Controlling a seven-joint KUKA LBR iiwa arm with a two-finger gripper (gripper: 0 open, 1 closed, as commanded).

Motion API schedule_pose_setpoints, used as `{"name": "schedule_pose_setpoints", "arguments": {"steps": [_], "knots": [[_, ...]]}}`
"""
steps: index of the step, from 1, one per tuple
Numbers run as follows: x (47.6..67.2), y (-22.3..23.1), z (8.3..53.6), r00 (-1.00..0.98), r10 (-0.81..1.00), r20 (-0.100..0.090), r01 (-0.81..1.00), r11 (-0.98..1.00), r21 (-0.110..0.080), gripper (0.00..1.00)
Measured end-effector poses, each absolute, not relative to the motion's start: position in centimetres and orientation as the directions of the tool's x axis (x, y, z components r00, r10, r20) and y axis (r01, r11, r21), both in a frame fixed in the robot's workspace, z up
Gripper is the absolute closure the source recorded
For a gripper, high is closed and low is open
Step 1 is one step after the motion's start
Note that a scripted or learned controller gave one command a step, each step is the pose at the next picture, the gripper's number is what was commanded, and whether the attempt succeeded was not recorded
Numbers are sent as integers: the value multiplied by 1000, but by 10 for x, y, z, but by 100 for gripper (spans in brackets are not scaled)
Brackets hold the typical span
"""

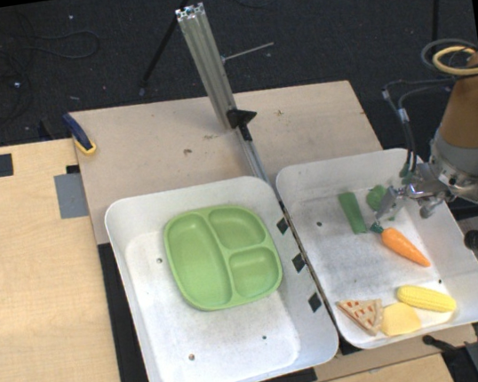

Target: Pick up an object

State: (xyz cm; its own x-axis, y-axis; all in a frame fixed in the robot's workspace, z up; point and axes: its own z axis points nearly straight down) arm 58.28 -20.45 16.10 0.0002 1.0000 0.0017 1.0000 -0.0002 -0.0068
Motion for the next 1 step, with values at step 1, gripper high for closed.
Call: {"name": "schedule_pose_setpoints", "arguments": {"steps": [1], "knots": [[576,-195,101,0,1000,3,1000,0,-9,0]]}}
